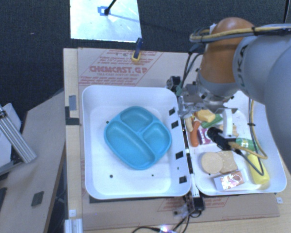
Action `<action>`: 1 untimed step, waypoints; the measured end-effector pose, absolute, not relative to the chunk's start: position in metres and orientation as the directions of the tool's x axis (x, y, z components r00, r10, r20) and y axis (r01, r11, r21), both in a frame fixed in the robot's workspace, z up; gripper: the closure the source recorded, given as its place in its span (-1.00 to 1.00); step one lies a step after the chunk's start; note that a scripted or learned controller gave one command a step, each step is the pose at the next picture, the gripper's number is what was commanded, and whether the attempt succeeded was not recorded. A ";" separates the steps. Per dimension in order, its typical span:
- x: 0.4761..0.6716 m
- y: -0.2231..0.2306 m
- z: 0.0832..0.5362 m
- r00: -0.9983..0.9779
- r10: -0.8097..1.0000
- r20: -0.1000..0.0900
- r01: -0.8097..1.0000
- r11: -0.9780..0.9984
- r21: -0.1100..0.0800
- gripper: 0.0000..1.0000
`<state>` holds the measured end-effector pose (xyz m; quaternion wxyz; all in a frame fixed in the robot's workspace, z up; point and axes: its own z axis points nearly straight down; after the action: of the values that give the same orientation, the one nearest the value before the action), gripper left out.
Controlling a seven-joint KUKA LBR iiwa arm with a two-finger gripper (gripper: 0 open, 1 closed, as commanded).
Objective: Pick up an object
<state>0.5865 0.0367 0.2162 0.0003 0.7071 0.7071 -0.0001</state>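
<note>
Because the arm (262, 57) hangs low over the far end of the right bin (276, 178), its wrist hides the fingers, so their opening, and whether they hold anything, cannot be told. This bin holds several small toy foods packed close together: a yellow block (204, 115), an orange sausage (194, 133), a round cracker (211, 163), a red packet (230, 181) and a banana (258, 170). All are probably light and stiff. The banana, lying clear along the near right wall, offers the easiest hold across its middle. The left bin (97, 178) carries 1 blue tray (137, 137), wide and flat, probably hard to pinch.
</note>
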 end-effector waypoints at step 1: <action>0.583 0.032 0.234 -0.001 1.000 0.000 1.000 0.001 0.003 1.00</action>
<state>0.5833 0.0324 0.2342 0.0008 0.7069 0.7073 0.0011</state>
